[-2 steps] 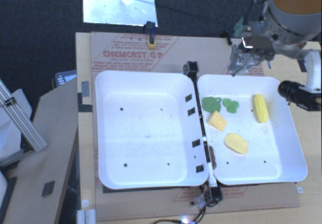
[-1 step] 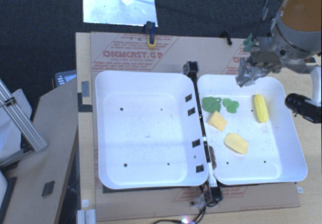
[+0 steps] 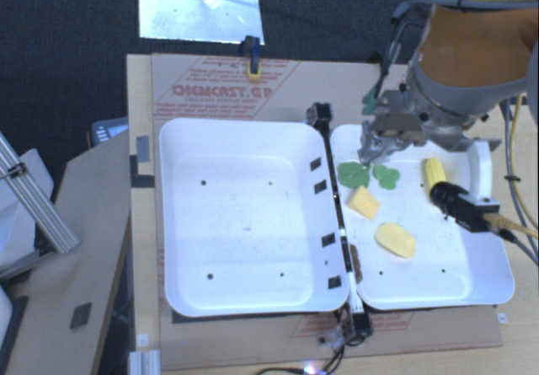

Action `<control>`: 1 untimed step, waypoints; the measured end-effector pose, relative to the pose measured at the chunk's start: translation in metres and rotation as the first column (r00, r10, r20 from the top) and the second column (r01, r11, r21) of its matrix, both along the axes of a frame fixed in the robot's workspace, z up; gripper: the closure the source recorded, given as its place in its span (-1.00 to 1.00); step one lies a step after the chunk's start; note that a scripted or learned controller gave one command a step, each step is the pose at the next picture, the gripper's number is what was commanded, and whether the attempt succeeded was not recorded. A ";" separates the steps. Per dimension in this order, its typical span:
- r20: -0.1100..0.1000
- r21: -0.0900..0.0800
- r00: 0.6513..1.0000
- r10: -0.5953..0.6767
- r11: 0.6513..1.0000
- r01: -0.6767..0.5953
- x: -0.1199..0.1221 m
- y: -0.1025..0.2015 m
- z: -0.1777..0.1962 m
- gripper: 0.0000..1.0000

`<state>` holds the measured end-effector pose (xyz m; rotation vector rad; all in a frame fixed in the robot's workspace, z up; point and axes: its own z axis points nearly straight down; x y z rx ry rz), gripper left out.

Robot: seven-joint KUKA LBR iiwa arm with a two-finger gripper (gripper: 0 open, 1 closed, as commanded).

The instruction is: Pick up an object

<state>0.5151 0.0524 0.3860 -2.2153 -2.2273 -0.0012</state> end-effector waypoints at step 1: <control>0.004 0.002 1.000 0.003 1.000 -0.003 -0.029 0.070 0.027 1.00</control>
